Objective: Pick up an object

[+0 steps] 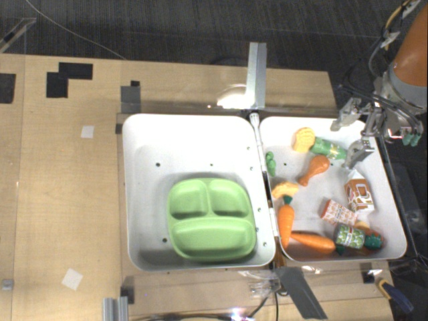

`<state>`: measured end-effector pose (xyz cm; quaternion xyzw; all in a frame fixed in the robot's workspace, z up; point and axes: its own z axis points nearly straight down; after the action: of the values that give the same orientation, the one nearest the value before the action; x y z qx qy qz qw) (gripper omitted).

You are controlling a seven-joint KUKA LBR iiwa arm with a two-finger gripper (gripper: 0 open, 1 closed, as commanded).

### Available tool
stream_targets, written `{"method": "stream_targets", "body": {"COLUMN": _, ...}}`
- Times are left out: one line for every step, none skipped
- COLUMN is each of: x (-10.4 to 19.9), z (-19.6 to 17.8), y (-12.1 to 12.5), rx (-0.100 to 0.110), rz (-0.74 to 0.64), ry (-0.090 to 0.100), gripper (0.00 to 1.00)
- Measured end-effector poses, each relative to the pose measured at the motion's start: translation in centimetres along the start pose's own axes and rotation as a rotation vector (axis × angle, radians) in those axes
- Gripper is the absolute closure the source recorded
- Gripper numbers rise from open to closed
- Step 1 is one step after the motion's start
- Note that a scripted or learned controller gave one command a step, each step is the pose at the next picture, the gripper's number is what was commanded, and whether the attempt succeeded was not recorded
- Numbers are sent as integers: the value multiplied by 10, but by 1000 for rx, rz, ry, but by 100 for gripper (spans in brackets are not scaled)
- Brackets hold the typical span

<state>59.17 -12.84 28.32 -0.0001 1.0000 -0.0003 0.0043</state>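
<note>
Pale wood bench [60,199] under a dark ribbed floor strip at the top; two shallow white bins side by side at centre.

Camera view: the left bin [144,146] carries a green divided tray [211,218]. The right bin [394,212] is the landmark for the rest. Inside it, toward its far edge: a yellow corn piece [303,138], a green packet [329,148], an orange drumstick [314,170]. Along its left wall: a small green item [270,161], a banana piece [285,190], a carrot [285,225]. At its near edge: a second carrot [311,242], a green bottle-like toy [354,238]. Mid-right: two small printed packs [360,194] [338,212].

Pincer [357,131] hangs over the bin's far right corner, fingers spread apart, nothing between them. Arm enters from the right, wrist tilted inward and down.

Step, as I judge it: approach, no grasp yet. Nearest candidate is the green packet, just beside the lower finger. Next move likely needs centring over one piece, then descent and closing; crowded neighbours could spoil the grip.
</note>
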Motion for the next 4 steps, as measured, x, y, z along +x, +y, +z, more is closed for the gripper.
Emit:
{"method": "stream_targets", "body": {"x": 34, "z": 178, "y": -35, "rx": 3, "rz": -50, "ry": -12, "gripper": 0}}
{"method": "stream_targets", "body": {"x": 31, "z": 193, "y": 21, "rx": 0, "rz": -76, "ry": -9, "gripper": 0}}
{"method": "stream_targets", "body": {"x": 97, "z": 191, "y": 28, "rx": 1, "rz": 64, "ry": -13, "gripper": 0}}
{"method": "stream_targets", "body": {"x": 99, "z": 191, "y": 35, "rx": 5, "rz": 42, "ry": -18, "gripper": 0}}
